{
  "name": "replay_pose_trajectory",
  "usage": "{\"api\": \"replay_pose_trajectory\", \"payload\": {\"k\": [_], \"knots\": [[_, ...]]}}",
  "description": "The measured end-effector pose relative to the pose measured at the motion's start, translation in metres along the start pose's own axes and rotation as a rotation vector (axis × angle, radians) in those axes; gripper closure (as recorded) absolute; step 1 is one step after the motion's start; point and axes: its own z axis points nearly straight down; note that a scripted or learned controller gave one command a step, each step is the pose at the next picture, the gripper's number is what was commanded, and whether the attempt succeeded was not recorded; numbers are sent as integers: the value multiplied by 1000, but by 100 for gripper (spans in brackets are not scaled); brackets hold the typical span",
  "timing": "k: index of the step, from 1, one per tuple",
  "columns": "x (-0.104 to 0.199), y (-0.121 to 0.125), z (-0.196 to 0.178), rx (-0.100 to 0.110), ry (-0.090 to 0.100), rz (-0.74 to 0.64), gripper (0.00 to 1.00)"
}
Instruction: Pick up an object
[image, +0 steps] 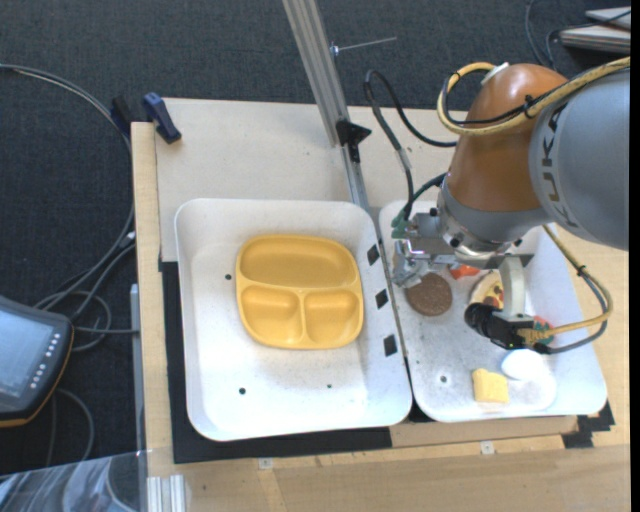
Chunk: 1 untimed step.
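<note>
Where the jaws hang at the right bin's (445, 365) left edge beside a brown disc (431, 297), their opening is hidden.

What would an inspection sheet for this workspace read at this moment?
Surface: bench bearing left bin and right bin side by side.
Job's things: brown disc, yellow block, white round piece, all in right bin.
Clutter: yellow divided tray in left bin.
Grippers: end effector over right bin's left side, beside brown disc.
Cables: black cable crossing bench behind right bin.
Surroundings: dark carpet; pendant at left edge; metal post behind bins.
</note>
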Motion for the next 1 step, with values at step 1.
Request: {"api": "replay_pose_trajectory", "payload": {"k": [1], "knots": [[52,0,-10,1,0,0,100]]}}
